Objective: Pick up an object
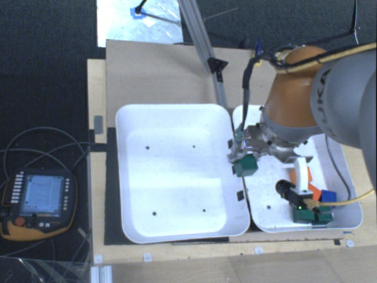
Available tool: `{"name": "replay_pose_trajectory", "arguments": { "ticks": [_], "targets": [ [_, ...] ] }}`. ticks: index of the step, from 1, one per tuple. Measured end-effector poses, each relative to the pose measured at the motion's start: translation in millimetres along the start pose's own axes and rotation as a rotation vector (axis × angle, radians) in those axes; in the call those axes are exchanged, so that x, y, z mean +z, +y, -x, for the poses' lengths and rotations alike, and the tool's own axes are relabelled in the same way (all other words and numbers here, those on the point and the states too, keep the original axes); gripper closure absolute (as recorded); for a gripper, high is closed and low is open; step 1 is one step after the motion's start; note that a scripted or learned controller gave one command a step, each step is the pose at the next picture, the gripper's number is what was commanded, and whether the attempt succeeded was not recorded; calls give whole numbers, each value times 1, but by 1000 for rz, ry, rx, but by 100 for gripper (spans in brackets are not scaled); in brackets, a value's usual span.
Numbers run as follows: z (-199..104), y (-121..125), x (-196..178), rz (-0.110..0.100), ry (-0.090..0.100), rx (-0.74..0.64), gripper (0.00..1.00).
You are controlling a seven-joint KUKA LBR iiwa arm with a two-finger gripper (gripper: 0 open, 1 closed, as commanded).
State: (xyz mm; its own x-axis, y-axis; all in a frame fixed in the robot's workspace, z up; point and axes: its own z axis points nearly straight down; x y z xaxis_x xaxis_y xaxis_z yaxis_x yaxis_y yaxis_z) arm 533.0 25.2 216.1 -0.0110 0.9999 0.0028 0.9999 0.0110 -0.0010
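Green block (246, 166) up at the tip of the pincer (240, 157), and it looked pinched there, the jaws drawn in narrow on its top! It hung right over the seam where the two bins met, just above the left rim of the right bin (268, 214) and beside the right wall of the left bin (177, 175).

Behind it the grey arm (347, 99) came sweeping in from the right, and its orange band (294, 93) bulged over the far half of the right bin, covering much of that bin's floor.

Down in the near right corner of the right bin sat a small cluster, well apart from the held block: an orange piece (315, 191), a blue piece (328, 196) just beside it, and a dark green piece (312, 217) nearest the front wall.

Both bins rested side by side on the pale brown tabletop (159, 69). Away to the left, off the tabletop on the dark floor (47, 52), a handheld control pendant (38, 204) lay with its screen lit and its cables looped around it.
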Motion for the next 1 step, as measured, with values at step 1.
{"name": "replay_pose_trajectory", "arguments": {
  "ticks": [1],
  "targets": [
    [-55, -19, 1, 0, 0, 0, 100]
  ]
}}
